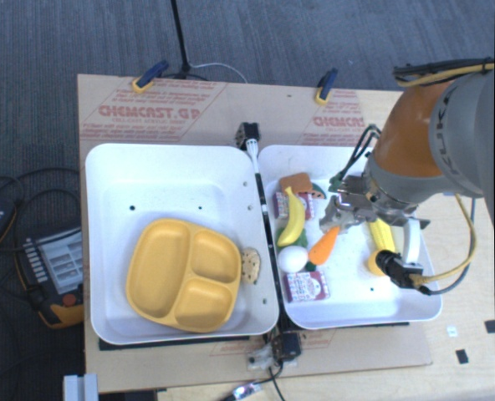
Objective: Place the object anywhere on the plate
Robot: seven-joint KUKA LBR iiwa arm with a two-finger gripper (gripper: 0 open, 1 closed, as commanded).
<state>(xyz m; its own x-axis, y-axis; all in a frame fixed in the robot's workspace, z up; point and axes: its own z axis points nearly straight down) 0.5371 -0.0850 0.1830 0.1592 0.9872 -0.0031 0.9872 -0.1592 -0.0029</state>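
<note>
Grey carpet surrounds a cardboard-topped counter (147,111) carrying two shallow white bins side by side. Left bin (122,174) holds a yellow three-compartment plate (183,272) with a small cookie (250,265) touching its right rim. Right bin (381,303) holds a toy carrot (324,246), a banana (292,215), a white egg (293,259), a corn cob (381,234), a brown block (296,184) and a small pink carton (306,286).

The arm (431,140) reaches in from the right, wrist bent down over the right bin, and the gripper (344,215) sits just above the carrot's upper end. Whether it is spread or clamped cannot be told from here.

The step in hand looks like picking the carrot, which lies tilted between egg and corn, well apart from the plate. A good grasp would close across the carrot's narrow width near its middle, clear of the egg and banana, then lift straight before crossing the divider to any plate compartment.
</note>
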